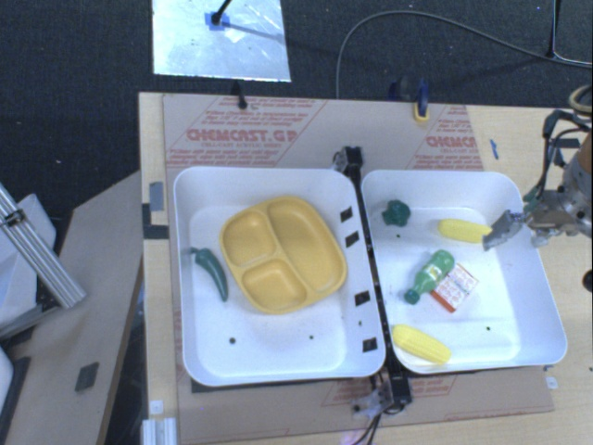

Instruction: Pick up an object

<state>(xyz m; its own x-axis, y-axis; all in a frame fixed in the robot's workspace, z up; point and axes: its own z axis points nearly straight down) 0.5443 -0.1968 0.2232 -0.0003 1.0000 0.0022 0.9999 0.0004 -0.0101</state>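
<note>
**Gripper over right bin rim, nothing between its fingers yet**

Candidate object: the yellow banana-like toy (463,231), lying flat in the right bin (533,286) at about 1 o'clock from bin centre, long axis roughly 9-to-3. It is the item nearest the gripper (502,232), which sits just beside it at its 3 o'clock end, over the bin's right wall.

Handling estimate: looks like hollow moulded plastic, so light, stiff and smooth. Likely slippery on the curved skin; best pinched across the narrow waist at mid-length, fingers at 12 and 6 o'clock, rather than end-on where it may squirt out.

Gripper state: cannot tell whether the fingers are spread or pressed together; the view is too small and blurred there. No object is seen between them.

Other right-bin contents: green bottle (429,277) near centre, touching a red-and-white carton (455,287) at its 3 o'clock; corn cob (422,344) at 7 o'clock; a green broccoli-like piece (397,213) at 11 o'clock.

Left bin (199,332): yellow divided plate (283,253) at centre, green chilli pepper (212,273) at its 9 o'clock.
</note>
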